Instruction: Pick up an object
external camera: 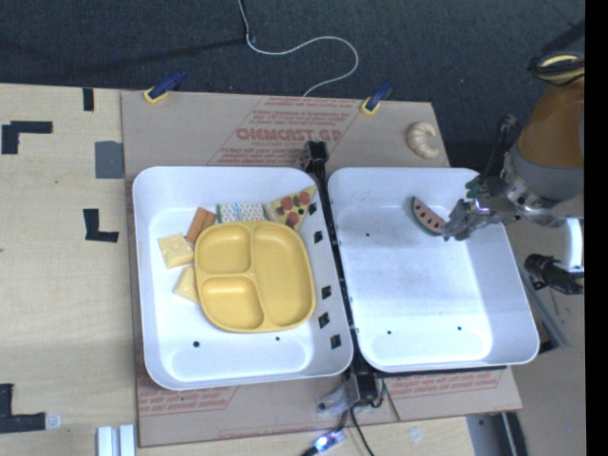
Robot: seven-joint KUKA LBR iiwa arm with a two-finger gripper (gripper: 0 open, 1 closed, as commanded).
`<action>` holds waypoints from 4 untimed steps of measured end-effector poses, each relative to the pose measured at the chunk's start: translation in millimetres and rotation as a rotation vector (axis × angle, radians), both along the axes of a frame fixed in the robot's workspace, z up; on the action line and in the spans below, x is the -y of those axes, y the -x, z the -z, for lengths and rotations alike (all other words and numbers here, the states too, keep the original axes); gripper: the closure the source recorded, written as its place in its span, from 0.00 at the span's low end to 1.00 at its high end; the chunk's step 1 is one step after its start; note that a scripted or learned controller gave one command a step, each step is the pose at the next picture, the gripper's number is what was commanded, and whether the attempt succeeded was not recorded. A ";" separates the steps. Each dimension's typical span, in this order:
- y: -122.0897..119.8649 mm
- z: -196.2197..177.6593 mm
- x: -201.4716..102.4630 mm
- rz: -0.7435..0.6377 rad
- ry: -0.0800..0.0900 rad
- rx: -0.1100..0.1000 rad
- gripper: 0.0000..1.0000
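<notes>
Both white bins sit on the worktop; in the right bin (432, 293) a curved brown piece (427, 216) lies just left of the gripper (460, 226), whose opening I cannot tell.

yellow divided plate (255, 275), white bins (418, 350), orange-banded grey arm (551, 141)
</notes>
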State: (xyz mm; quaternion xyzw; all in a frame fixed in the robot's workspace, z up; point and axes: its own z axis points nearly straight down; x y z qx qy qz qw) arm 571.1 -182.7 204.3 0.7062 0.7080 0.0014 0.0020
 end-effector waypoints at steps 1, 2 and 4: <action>-0.9 -21.3 -1.0 0.000 -0.001 -0.003 1.00; -5.6 -11.1 -51.2 -0.003 -0.002 -0.007 1.00; -18.5 -12.0 -162.8 -0.004 -0.002 -0.008 1.00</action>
